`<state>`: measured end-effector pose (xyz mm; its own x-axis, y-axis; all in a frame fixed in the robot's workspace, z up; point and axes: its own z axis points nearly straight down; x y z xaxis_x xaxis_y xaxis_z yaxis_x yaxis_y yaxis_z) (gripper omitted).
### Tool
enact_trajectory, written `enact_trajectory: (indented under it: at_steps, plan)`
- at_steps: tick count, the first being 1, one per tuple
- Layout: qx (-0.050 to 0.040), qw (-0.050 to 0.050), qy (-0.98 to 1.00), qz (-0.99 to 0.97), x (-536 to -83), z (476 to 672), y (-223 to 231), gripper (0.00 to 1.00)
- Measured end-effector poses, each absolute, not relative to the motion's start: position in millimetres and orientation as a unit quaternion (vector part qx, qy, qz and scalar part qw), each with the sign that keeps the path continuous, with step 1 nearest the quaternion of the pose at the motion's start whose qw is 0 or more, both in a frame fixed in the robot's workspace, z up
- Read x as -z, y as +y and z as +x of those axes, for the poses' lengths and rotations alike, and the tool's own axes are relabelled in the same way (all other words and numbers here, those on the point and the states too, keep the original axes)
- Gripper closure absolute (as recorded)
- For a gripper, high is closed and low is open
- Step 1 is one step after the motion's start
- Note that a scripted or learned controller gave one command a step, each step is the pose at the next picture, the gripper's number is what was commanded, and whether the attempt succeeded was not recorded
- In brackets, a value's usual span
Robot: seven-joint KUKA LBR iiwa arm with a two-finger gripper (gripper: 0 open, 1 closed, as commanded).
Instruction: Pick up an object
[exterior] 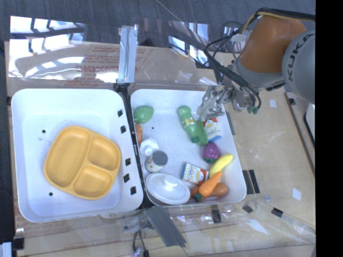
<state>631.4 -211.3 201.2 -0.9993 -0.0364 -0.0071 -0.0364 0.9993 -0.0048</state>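
You've got 1 cam, fixed above the bench, looking down at a slant, far enough back to take in both bins whole. The gripper (210, 107) sits upper right of centre: right bin (161, 98) below it, left bin (21, 143) well off to its left w/ bench edge beyond.

bench (268, 159): tan, perhaps cardboard-lined | left bin (21, 143) and right bin (161, 96) side by side, touching
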Motion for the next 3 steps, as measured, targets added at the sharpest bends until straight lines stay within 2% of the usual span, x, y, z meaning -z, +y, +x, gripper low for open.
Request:
enact_trajectory:
  at_steps: [1, 2, 3]
  plan:
    - [-0.0005, -0.001, 0.990, -0.141, -161, 571.1, -210, 1.00]
    - [0.0003, 0.002, 0.991, -0.134, -193, 526.6, -161, 1.00]
    - [-0.0005, 0.001, 0.990, -0.143, -199, 488.1, -104, 1.00]
